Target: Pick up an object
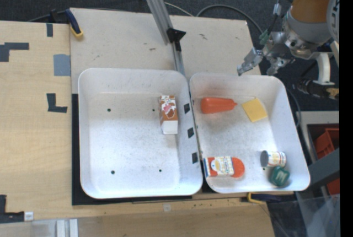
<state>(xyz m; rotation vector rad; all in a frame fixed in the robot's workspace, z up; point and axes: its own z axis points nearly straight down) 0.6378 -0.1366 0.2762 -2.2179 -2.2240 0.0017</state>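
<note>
White bins [88, 120]: one carton [168, 114], five items

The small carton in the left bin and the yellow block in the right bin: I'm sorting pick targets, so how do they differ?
The small carton is long and narrow, printed brown and white; the yellow block is squarish, flat and plain yellow. The carton lies alone in the left bin, near its right wall; the block sits in the right bin, beside an orange object. The block lies nearer the gripper. Both lie flat, untouched.
</note>
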